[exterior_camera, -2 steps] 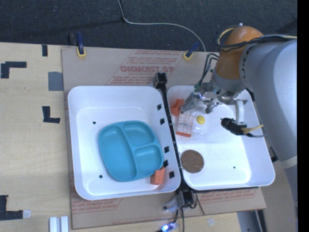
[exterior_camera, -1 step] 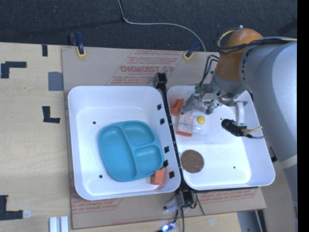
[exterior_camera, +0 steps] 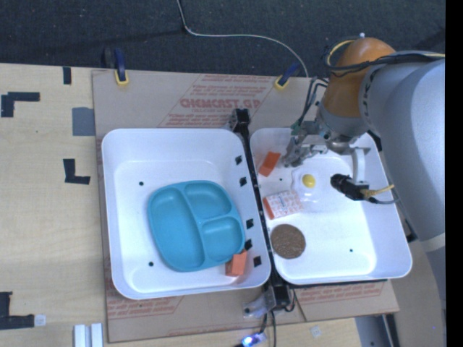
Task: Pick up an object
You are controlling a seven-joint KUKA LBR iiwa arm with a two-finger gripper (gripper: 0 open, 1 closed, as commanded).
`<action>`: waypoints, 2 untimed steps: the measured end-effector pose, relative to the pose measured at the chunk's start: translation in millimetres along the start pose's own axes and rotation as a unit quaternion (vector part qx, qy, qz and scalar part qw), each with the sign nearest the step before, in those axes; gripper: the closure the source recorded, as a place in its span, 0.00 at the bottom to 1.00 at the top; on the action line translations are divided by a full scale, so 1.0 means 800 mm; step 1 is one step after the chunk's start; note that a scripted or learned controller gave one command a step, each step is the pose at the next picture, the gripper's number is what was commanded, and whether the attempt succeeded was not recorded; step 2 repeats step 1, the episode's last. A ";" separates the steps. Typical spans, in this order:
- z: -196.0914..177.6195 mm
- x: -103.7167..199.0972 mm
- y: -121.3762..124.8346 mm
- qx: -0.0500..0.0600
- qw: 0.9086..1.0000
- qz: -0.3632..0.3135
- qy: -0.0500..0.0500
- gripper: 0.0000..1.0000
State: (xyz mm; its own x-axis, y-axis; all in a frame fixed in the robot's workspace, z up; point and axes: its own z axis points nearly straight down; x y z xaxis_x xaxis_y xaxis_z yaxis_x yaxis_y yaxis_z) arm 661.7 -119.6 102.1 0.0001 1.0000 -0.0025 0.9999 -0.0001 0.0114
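hovering over the right bin [exterior_camera: 391,266] far edge, gripper [exterior_camera: 298,152], finger state unclear; beside it, orange block [exterior_camera: 268,163], long axis slanting toward the far-right corner.

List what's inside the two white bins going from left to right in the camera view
Blue divided plate → orange block by the plate's corner → orange piece at the top of the right bin → round brown disc → yellow ball.
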 end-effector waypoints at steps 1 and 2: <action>-0.054 -0.002 0.004 0.004 1.000 -0.001 0.001 1.00; -0.054 -0.002 0.004 0.004 1.000 -0.001 0.001 1.00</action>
